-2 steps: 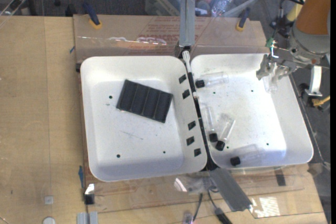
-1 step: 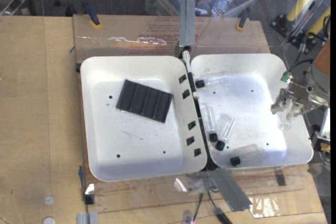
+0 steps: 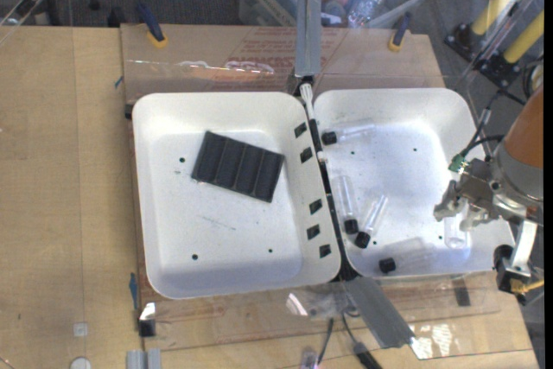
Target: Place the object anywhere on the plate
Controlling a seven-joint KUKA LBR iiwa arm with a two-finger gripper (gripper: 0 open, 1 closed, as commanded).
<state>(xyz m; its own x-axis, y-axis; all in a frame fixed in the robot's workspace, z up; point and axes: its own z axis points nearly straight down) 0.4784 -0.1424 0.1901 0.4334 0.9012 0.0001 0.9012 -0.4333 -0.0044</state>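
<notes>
Claw state unclear, over right bin; dark ribbed rectangular plate in left bin.

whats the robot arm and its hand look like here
At the camera view's right edge, the arm shows an orange-brown rounded section. Below it sits a pale grey metal hand of blocky parts, with thin dark cables looping above it and a small green spot near its top.

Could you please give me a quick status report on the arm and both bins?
Gripper low over right bin, near its right wall. Clear tubes loose on that bin's floor. Dark ribbed plate flat in left bin, nothing on it.
</notes>
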